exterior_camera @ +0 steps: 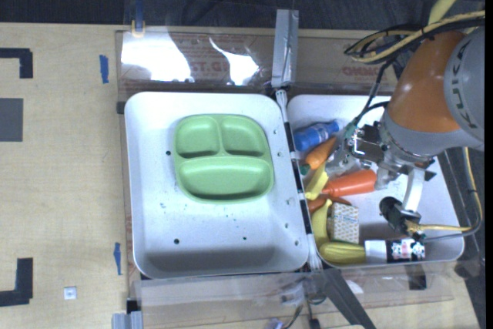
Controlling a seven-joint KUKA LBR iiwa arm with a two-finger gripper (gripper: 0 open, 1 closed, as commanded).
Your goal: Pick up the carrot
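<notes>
The carrot [351,183] is an orange tapered piece lying roughly level in the left half of the right bin [443,200]. My gripper [356,156] hangs low over that bin, directly above the carrot's upper edge and close to it. Whether it touches the carrot cannot be told. The grey arm with its orange band [427,92] reaches in from the right and hides the bin's back right part.
Around the carrot lie a blue bottle [314,135], a smaller orange piece [317,155], yellow banana-like toys [340,251], a patterned box [343,223] and a white tube [393,248]. The left bin [154,219] holds a green divided plate [223,156].
</notes>
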